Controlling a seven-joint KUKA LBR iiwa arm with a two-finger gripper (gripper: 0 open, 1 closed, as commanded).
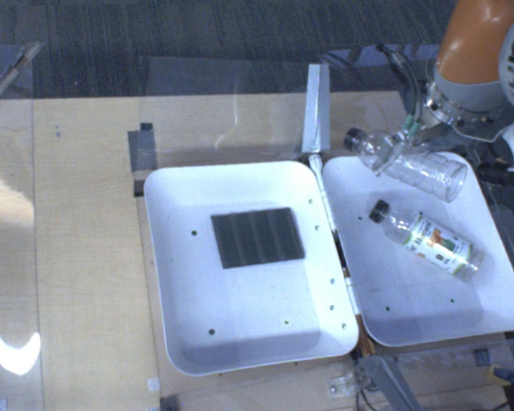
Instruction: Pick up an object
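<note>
A clear empty plastic bottle (423, 171) with a black cap lies slanted over the far rim of the right bin (513, 308), its cap end pointing left. My gripper (413, 132) comes down from the orange-banded wrist at the upper right. It is shut on this bottle near its shoulder, and the bottle looks raised off the bin floor. A second bottle (430, 241), with a black cap and a coloured label, lies on its side in the middle of the right bin.
A dark grey ribbed rectangular pad (257, 237) lies flat in the left bin (183, 339). A metal post (315, 107) rises behind the seam between the bins. Cables and the arm's body crowd the right edge.
</note>
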